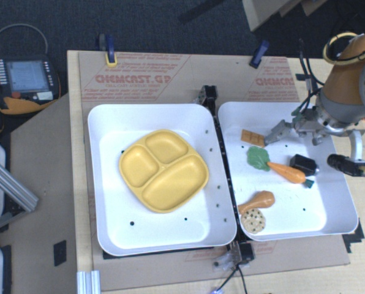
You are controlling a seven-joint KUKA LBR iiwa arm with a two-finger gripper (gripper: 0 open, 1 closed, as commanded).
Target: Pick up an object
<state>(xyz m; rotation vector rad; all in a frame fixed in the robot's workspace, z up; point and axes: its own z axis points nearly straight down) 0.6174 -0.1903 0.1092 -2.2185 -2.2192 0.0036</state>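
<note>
The right bin (338, 216) holds several toy foods. A brown cracker (253, 138) lies at its back left. In front of it is an orange carrot (286, 171) with a green leafy top (258, 158). A small black block (304, 163) sits just right of the carrot. A tan drumstick (258, 199) and a speckled cookie (253, 220) lie near the front left. My gripper (296, 130) hangs over the back of this bin, just right of the cracker and behind the carrot and black block. Nothing shows in its grasp.
The left bin (109, 225) holds a yellow divided plate (164, 170). The grey arm with its orange band (348, 72) comes in over the right bin's back right corner. A black cylinder (348, 163) juts over the right rim. Blue clamps (259, 54) hold the cardboard's back edge.
</note>
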